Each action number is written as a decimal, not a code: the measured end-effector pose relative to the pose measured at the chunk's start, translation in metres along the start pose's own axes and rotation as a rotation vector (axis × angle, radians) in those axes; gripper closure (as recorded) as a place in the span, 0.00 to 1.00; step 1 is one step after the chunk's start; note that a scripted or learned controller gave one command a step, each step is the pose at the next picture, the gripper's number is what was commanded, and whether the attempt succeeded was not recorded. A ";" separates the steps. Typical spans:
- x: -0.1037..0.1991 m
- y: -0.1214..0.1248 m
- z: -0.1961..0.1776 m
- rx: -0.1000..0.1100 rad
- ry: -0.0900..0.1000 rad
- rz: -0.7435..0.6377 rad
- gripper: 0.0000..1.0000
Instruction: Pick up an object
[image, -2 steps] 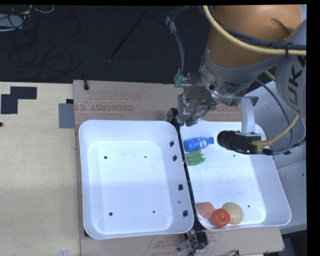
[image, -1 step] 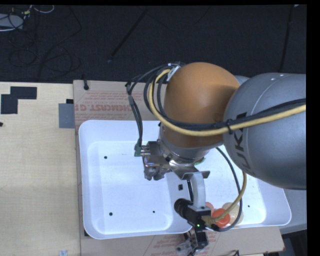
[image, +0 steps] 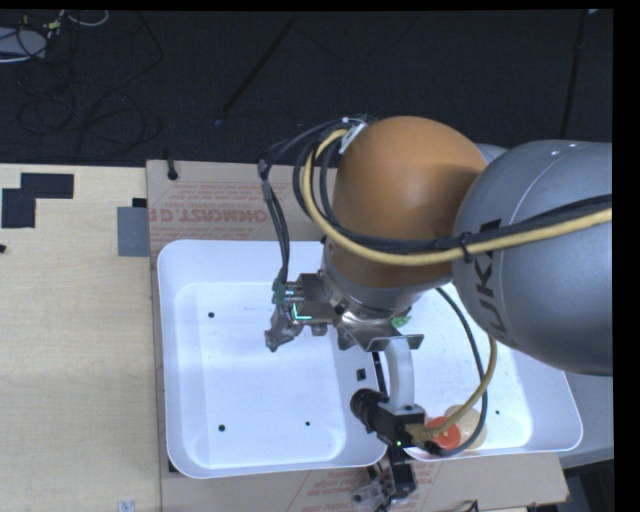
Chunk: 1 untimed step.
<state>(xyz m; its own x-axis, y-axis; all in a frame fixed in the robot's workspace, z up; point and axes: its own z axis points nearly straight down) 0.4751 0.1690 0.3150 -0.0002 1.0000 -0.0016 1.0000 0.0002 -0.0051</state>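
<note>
White bins (image: 240, 400) rest on printed cardboard (image: 210, 205) over a pale bench (image: 70, 330).

Your arm (image: 540, 260) reaches in from the right of the left bin (image: 230, 390). Its broad grey link ends in the orange band (image: 410, 185), which sits over that bin's far right corner with yellow and black cables (image: 320, 215) looped around it. Below the band, the wrist (image: 365, 300) points down just inside the left bin's right edge. The gripper (image: 388, 488) hangs by the bin's near right corner, partly cut off by the lower edge of the view and too indistinct for you to read its state.
</note>
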 end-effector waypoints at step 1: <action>-0.091 0.058 -0.076 -0.012 -0.001 0.008 0.00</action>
<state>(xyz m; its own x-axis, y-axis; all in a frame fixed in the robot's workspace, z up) 0.5336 0.0777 0.3913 0.0079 1.0000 -0.0024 0.9999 -0.0079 0.0070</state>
